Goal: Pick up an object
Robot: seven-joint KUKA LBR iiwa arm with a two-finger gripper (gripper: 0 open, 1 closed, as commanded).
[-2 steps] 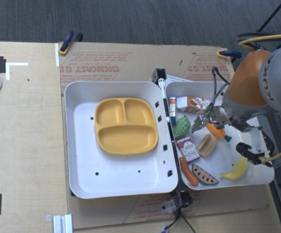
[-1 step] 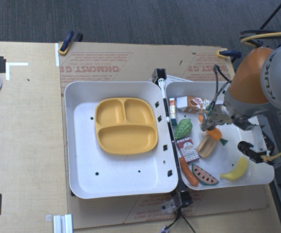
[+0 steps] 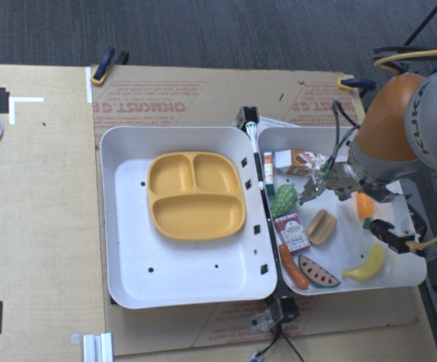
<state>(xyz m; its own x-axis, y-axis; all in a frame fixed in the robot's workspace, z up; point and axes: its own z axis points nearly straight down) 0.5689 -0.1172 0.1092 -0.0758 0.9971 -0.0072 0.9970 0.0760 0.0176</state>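
Your gripper [image 3: 314,188] hangs in the right bin [image 3: 407,277], fingers apart, holding nothing. The hot dog [image 3: 321,227] lies just at its 5 o'clock, long axis running 1 to 7. Banana [image 3: 367,265] sits further at 4.

We see the right bin [image 3: 399,281] crowded: green toy [image 3: 284,200] and red packet [image 3: 293,232] at nine o'clock, hot dog bun [image 3: 321,227] at centre, carrot [image 3: 293,268] and watermelon slice [image 3: 320,272] at seven, banana [image 3: 367,265] at five. The arm [image 3: 399,127] covers its two o'clock side. In the left bin [image 3: 120,225], open floor lies at six o'clock below the yellow tray [image 3: 197,195].
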